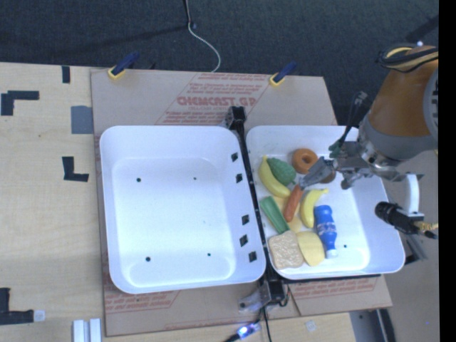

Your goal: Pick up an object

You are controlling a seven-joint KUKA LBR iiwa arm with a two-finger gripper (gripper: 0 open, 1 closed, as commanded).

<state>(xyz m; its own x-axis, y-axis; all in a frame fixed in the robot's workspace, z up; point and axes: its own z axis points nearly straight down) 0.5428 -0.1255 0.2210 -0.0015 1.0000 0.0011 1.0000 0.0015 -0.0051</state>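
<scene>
The right bin holds several toy foods. A brown donut lies at the back, with a green piece and a yellow banana to its left. An orange carrot, a second yellow banana and a green cucumber sit in the middle. A blue bottle, a yellow block and a tan cracker lie toward the front. My gripper hangs low over the middle of the pile, just right of the green piece and above the carrot's top end.
The left bin stands beside the right one, with a black divider strip between them. The grey and orange arm reaches in from the right. Both bins rest on a cardboard sheet held by clamps.
</scene>
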